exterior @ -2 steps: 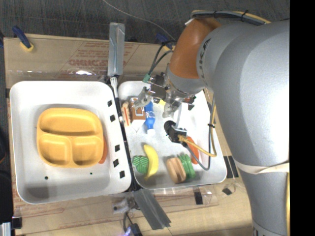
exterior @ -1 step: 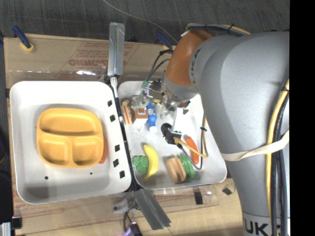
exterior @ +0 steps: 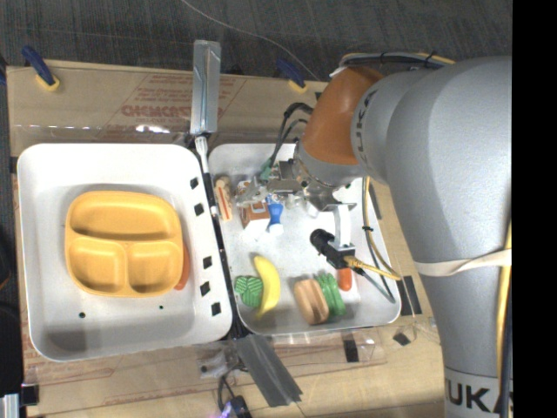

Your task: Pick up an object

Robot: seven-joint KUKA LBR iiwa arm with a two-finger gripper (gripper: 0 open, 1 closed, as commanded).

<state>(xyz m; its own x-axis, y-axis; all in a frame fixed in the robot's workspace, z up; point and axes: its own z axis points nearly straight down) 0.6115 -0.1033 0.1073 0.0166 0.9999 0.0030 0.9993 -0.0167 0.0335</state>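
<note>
My gripper reaches down into the upper left part of the right bin, under the grey arm with its orange band. Directly below it are a small brown block and a blue piece, both very close to the gripper. An orange stick lies along the bin's left wall. Nearer the front lie a yellow banana, a green ribbed item, a tan bun-like piece, a green vegetable and a small orange-red item.
The left bin holds a yellow divided plate. A grey divider with black clips runs between the bins. The arm covers the right bin's back right part.
</note>
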